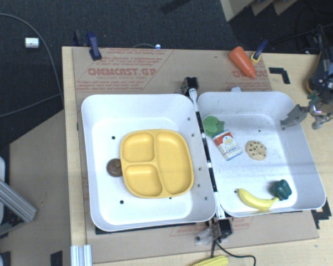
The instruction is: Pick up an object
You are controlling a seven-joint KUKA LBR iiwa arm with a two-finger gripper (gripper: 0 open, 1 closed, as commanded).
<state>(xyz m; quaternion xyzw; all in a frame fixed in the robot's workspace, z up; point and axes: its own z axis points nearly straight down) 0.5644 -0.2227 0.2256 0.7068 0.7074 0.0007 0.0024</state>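
Banana (pixel 254 199), cookie (pixel 256 149), carton (pixel 227 146) lie in right bin (pixel 299 148); gripper (pixel 303 115) sits over its right rim, fingers spread, grasping nothing. Yellow plate (pixel 156 163) in left bin (pixel 100 148).

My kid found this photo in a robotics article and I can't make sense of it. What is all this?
One camera looks down at a slant on a bench holding two white bins. A robot arm reaches in from the right; its claw hangs over the right bin's far edge. The left bin holds a yellow divided plate and a brown disc. The right bin has a banana, a cookie, a small carton and two green toys. Nothing is held.
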